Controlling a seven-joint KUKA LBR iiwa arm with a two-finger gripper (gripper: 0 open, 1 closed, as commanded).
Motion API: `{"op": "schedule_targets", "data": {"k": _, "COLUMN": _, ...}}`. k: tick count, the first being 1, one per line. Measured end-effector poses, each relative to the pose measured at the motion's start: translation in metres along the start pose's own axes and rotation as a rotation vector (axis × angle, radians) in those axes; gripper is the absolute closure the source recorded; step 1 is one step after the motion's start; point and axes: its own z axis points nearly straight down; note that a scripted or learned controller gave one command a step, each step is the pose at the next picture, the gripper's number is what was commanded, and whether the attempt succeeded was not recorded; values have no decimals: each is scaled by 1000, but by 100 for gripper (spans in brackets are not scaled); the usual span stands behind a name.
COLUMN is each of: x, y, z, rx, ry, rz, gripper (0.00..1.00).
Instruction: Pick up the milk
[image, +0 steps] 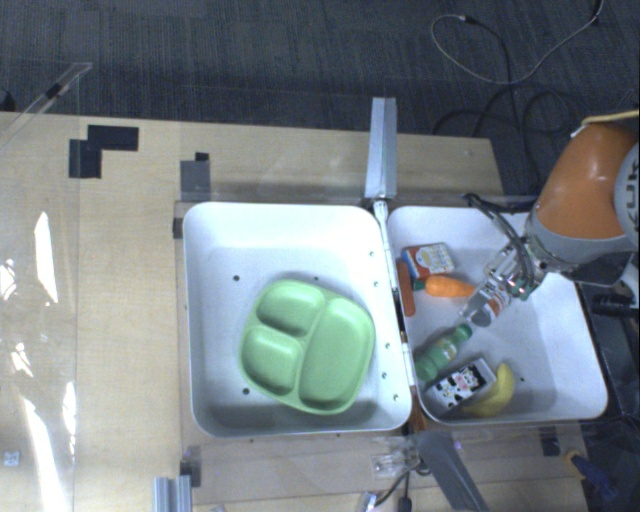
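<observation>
Your arm is over the right bin, milk untouched.

From the green tray (308, 346) in the left bin (215, 300), look right: right bin (570, 370), gripper (497, 297) beside the carrot (447, 288), fingers too small to tell. Milk carton (463, 383) lies near the front wall, touching the banana (497, 392), by the green bottle (442, 350).

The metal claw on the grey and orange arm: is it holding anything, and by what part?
Nothing sits visibly in the end effector. It hangs over the right white bin, just above the green plastic bottle and beside the orange carrot.
</observation>
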Motion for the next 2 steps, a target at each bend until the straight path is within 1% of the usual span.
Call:
{"op": "schedule_targets", "data": {"k": 1, "x": 15, "y": -23, "z": 46, "rx": -4, "ry": -5, "rz": -17, "gripper": 0}}
{"op": "schedule_targets", "data": {"k": 2, "x": 16, "y": 41, "z": 46, "rx": -6, "ry": -5, "rz": -187, "gripper": 0}}
